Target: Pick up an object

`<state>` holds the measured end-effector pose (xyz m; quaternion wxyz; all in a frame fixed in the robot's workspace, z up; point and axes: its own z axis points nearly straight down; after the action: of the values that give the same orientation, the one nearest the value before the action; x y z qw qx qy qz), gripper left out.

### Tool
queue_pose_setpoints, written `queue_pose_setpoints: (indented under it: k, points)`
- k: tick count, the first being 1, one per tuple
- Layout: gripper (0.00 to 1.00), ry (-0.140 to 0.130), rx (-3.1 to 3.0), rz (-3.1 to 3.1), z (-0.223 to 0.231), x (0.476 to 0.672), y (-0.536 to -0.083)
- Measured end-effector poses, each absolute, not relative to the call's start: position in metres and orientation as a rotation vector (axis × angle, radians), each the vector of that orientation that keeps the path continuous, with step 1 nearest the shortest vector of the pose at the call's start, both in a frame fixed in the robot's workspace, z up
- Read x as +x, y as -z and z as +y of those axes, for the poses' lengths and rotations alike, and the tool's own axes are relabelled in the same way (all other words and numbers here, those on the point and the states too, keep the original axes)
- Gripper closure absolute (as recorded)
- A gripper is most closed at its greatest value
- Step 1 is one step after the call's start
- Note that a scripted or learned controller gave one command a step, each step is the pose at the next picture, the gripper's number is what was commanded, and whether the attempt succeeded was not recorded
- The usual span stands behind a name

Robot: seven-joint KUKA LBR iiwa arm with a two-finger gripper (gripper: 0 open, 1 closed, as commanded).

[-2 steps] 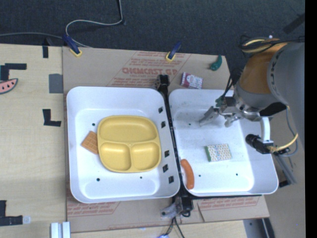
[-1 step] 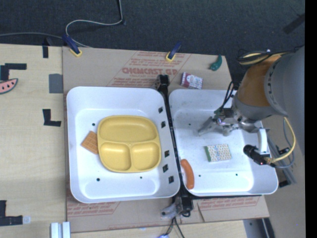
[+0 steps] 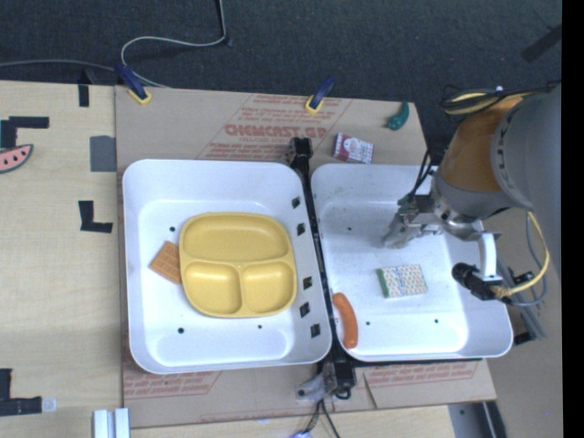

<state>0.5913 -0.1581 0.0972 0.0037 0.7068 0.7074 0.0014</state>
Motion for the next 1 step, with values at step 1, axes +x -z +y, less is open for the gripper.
queue_pose_setpoints:
  k: [1]
  points:
    - [0.0, -0.004, 2.215, 2.218, -0.1581, 0.5912, -0.0971]
